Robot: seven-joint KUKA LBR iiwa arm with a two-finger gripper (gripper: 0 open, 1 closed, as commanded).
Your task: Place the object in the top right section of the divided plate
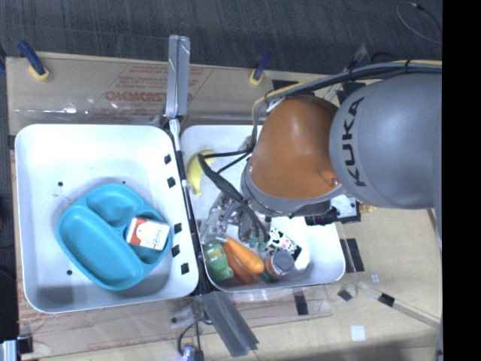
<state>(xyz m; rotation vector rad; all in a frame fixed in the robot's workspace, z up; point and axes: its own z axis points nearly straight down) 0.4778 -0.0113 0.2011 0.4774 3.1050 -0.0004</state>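
A blue divided plate (94, 239) lies in the left bin (45, 171). A small white and red box (148, 235) rests in the plate's right-hand section. My gripper (239, 222) reaches down into the right bin (325, 258), just above an orange carrot (246, 256) and a green item (216, 262). The arm's orange band (293, 149) and grey body hide most of that bin. A yellow banana (196, 170) lies at the bin's upper left, partly under the arm's cables.
A black and white patterned item (282, 241) and a small grey round item (283, 262) lie beside the carrot. A metal divider bar (177, 81) runs between the two bins. Blue clamps (34, 60) hold the cardboard at the back.
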